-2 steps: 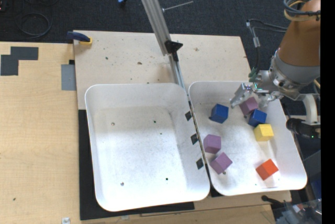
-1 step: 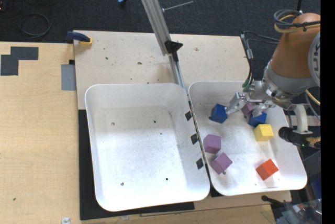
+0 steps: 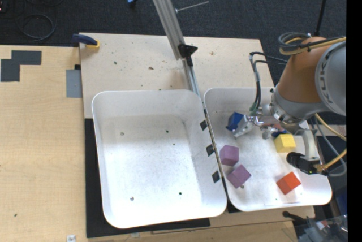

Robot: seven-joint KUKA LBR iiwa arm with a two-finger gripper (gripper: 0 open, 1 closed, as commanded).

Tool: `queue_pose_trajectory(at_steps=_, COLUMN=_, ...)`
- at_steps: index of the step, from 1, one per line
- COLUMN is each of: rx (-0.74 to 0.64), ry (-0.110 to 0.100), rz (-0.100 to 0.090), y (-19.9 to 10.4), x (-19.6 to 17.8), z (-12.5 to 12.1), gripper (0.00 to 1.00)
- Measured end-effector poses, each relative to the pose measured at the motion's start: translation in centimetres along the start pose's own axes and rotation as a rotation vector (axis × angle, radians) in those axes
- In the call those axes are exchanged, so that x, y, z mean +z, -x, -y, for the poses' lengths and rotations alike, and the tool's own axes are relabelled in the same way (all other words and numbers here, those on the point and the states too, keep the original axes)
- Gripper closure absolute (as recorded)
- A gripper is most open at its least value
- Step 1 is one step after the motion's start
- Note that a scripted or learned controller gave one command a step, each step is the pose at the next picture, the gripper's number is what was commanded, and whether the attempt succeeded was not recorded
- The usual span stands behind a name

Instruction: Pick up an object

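Observation:
My gripper hangs low in the right bin, at the end of the grey arm with its orange band. A blue block lies just left of the gripper tip, touching or almost touching it. Two purple cubes sit below it near the bin's left wall. To the gripper's right rests a yellow cube, with a bit of another blue piece showing beside it. An orange cube lies near the front right corner.
The left bin stands beside the right one, with black clips along the shared wall. A slanted aluminium post rises behind the bins. Cables hang by the arm.

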State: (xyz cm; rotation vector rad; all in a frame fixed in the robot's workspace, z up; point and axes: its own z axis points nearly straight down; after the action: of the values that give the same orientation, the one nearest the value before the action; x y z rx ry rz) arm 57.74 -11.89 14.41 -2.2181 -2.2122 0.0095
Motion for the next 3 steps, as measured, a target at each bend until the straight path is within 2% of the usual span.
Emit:
queue_pose_trajectory(at_steps=1, rx=0.002, ry=0.007, rz=0.001, y=-0.1, x=5.2, z=0.0, gripper=0.00)
queue_pose_trajectory(at_steps=2, rx=0.011, ry=0.006, rz=0.001, y=0.1, x=4.1, z=0.1, gripper=1.00)
queue_pose_trajectory(at_steps=3, rx=0.001, ry=0.012, rz=0.002, y=-0.6, x=-0.6, z=0.5, gripper=1.00)
